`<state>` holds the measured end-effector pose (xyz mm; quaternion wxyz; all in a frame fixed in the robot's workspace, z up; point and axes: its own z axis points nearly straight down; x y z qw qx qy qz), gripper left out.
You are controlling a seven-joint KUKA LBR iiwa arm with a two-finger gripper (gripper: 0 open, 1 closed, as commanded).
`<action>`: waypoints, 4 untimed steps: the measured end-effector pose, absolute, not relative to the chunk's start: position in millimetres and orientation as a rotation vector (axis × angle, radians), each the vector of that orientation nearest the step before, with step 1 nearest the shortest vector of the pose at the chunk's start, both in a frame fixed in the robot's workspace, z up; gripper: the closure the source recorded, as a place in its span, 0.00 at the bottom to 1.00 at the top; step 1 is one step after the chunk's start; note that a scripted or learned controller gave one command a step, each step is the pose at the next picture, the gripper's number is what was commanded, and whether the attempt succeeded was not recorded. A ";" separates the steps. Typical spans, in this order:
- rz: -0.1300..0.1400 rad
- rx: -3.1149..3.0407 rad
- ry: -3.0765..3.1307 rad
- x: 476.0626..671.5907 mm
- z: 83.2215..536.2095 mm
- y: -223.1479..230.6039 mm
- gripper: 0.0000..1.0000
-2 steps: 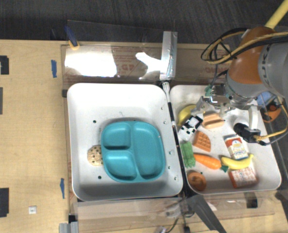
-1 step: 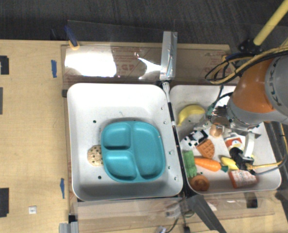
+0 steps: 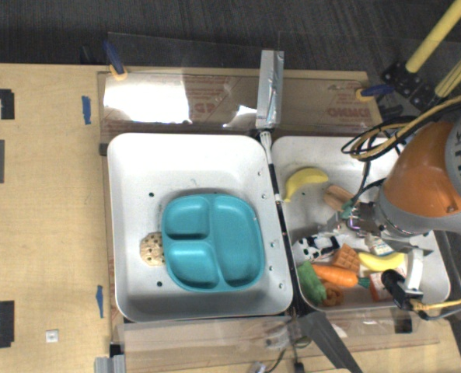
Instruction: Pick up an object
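Note:
My gripper (image 3: 368, 238) hangs low over the middle of the right bin (image 3: 440, 282), under the arm's orange band. Packed around and beneath it lie a carrot (image 3: 335, 274), a small yellow banana (image 3: 382, 261), a black-and-white cow toy (image 3: 317, 247) and a green leafy toy (image 3: 313, 284). A larger yellow banana (image 3: 302, 181) rests near the bin's back left corner, with a tan wooden piece (image 3: 337, 198) beside it. The wrist hides the things directly under it.
The left bin (image 3: 129, 177) holds a teal divided plate (image 3: 212, 241) and a cookie (image 3: 151, 248) against the plate's left edge. A metal divider post (image 3: 269, 88) stands behind the bins. Cables (image 3: 374, 142) loop over the right bin's back edge.

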<state>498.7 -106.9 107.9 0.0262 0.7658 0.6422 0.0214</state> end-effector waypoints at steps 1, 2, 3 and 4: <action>0.008 2.075 2.348 565.0 87.2 -100.3 0.00; 0.005 2.060 2.367 514.3 87.2 -103.8 0.00; 0.009 2.058 2.360 516.4 98.4 -104.5 1.00; 0.004 1.961 2.450 506.8 144.4 -98.6 1.00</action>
